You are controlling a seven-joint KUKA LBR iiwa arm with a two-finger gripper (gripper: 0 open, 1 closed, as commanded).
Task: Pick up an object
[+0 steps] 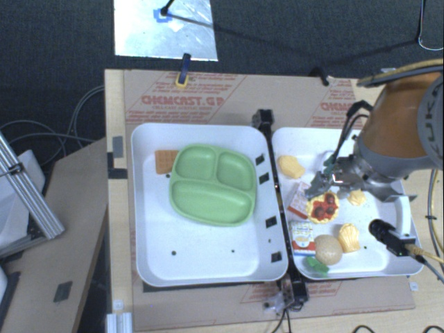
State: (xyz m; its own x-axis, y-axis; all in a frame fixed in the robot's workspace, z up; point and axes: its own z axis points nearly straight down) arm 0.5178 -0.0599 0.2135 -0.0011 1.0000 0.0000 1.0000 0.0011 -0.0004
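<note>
Gripper (325, 183) low in right bin (395, 263), finger state can't tell, right above pizza toy (323, 207). W/ pizza as ref: green tray (211, 184) far left, potato (328, 249) below, yellow pastry (291, 166) up-left.

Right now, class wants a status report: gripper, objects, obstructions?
Gripper low in right bin, beside pizza toy; fingers unclear. Green tray in left bin. Toys crowd close.

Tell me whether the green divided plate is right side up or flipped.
Right side up: the green divided plate lies flat in the left bin, its three hollow compartments facing the camera.
</note>
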